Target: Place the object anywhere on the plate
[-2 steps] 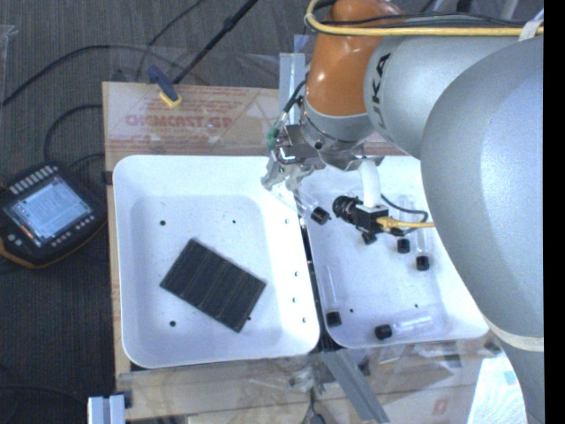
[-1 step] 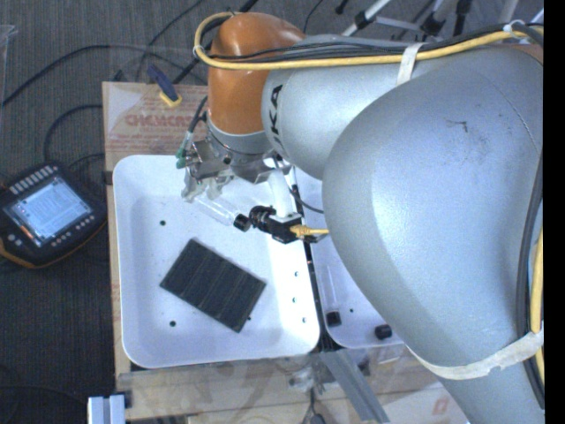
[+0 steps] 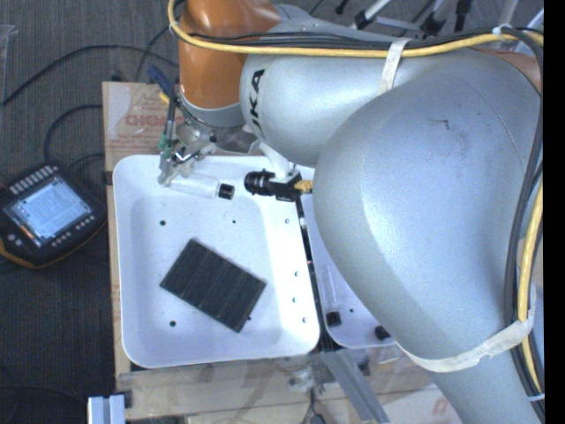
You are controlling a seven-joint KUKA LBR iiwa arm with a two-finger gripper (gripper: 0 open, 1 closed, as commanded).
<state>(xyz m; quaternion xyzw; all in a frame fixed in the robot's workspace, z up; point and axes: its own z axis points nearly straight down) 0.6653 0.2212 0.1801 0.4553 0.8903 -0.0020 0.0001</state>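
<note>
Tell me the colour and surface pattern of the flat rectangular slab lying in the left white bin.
Dark grey to black with parallel ridges, seen in the camera view: flat rectangular slab.

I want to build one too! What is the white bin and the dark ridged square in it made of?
The white bin looks like smooth plastic: glossy, with rounded moulded corners. The dark ridged square looks like matte rubber or plastic, with parallel grooves; which one is unclear.

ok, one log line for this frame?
gripper: rear-left corner of left bin | dark plate: bin floor, bare | clear object: beside gripper, off plate
</note>
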